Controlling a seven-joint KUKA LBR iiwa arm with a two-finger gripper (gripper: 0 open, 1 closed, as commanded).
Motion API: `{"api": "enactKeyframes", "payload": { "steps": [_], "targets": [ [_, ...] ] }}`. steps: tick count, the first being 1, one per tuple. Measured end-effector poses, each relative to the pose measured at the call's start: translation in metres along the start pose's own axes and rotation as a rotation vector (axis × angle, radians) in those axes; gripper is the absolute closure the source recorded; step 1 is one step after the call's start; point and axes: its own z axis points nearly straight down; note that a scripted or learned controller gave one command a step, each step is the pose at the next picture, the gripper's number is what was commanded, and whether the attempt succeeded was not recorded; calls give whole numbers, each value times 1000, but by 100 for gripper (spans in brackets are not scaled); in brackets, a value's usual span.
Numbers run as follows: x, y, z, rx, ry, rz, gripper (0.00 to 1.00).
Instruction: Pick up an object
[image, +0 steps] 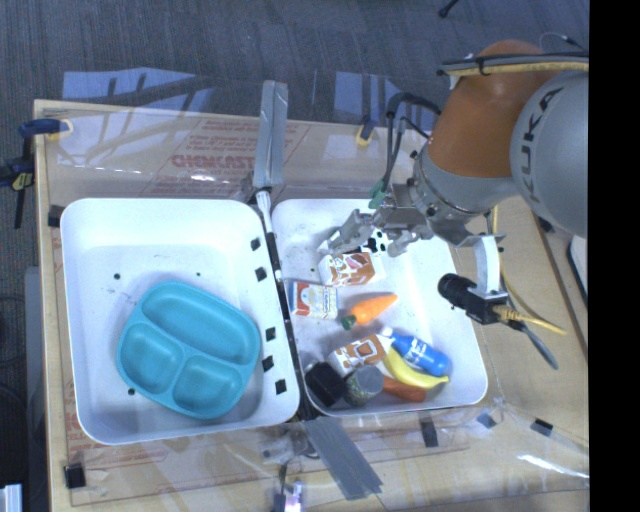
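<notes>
A grey robot arm with an orange band reaches in from the right, its metal two-finger end effector (362, 233) poised over the back of the right-hand shallow white bin (462, 290) on the table. The fingers appear spread, with a small black-and-white object (377, 242) between or just under them; whether it is actually gripped cannot be told from this angle.

Just in front of the end effector lies a small brown-and-white carton (349, 268). Nearer the camera sit a red-and-white packet (314, 299), an orange toy carrot (372, 308), a blue bottle (419, 352) and a yellow banana (412, 377), crowded close together. The left bin (90, 240) holds a teal divided plastic plate (189, 347).

The step in hand looks like a grasp at the back of the right bin. To do it well, the fingers should straddle one item alone, centred, descend clear of the neighbouring carton, close fully, then lift straight up so nothing is dragged along.
</notes>
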Motion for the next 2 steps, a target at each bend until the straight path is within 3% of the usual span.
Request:
{"api": "enactKeyframes", "payload": {
  "steps": [1,2],
  "targets": [
    [-53,-49,4,-2,0,-107,0],
    [-73,-62,69,-2,-1,-235,0]
  ]
}}
